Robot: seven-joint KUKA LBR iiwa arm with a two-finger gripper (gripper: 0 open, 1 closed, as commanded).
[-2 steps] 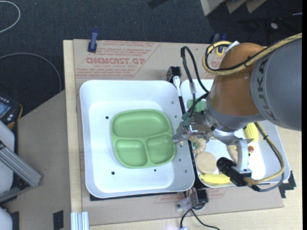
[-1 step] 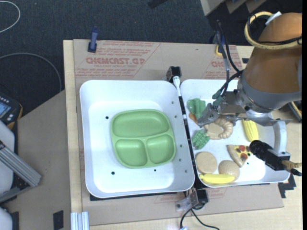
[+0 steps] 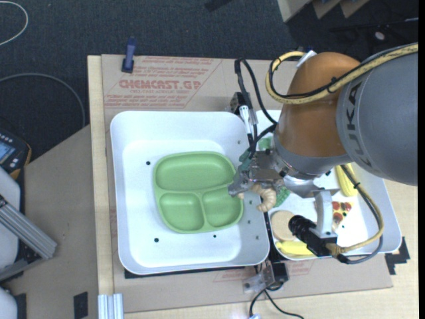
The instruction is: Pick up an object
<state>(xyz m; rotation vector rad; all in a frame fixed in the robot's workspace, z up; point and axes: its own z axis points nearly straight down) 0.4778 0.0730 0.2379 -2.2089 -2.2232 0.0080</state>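
We see the green divided plate (image 3: pixel 196 191) lying flat in the middle of the left bin (image 3: pixel 133 198), its three compartments facing up with nothing in them. It is the one object in that bin. The gripper (image 3: pixel 252 181) sits low at the plate's right rim, just beside or touching it, over the wall where the two bins meet. We cannot tell whether the gripper is open or closed, since the wrist hides it from above, and we cannot see anything held in it. A small tan lump (image 3: pixel 267 198) lies just right of the plate, close under the gripper, but we cannot tell whether the two touch. The arm (image 3: pixel 372 118), with its orange band (image 3: pixel 312 111), covers much of the right bin (image 3: pixel 392 228). Further right of the plate, in that bin, we make out a pale round disc (image 3: pixel 282 223), a yellow piece (image 3: pixel 292 248) below it and a long yellow thing (image 3: pixel 346 181) beyond. Behind the plate, past the bin's far wall, lies a cardboard sheet (image 3: pixel 159 78) with red print.
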